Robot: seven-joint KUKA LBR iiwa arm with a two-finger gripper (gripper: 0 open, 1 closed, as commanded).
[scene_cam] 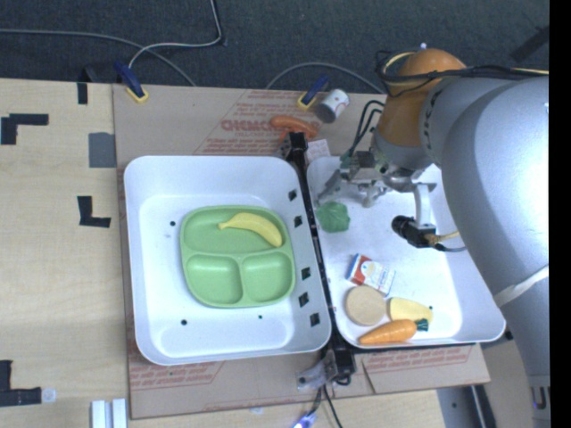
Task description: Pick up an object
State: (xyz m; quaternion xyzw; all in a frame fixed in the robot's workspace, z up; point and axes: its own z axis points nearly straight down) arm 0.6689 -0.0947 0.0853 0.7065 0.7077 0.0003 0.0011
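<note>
My gripper [348,194] hangs over the back left part of the right bin [464,315], open, with nothing between its fingers. A soft green object [334,217] lies just below and left of it, against the bin's left wall. Toward the front of this bin lie a small red-and-white carton [370,274], a round tan biscuit [365,306], a yellow piece [409,309] and an orange carrot [388,332]. In the left bin [152,239] a green divided plate [223,275] carries a yellow banana [254,227].
The grey arm [500,159] with its orange band [419,69] covers the right bin's back right side. A black cable end [415,231] dangles near the bin's middle. An orange sausage-shaped item [293,124] and a clamp [323,98] lie behind the bins.
</note>
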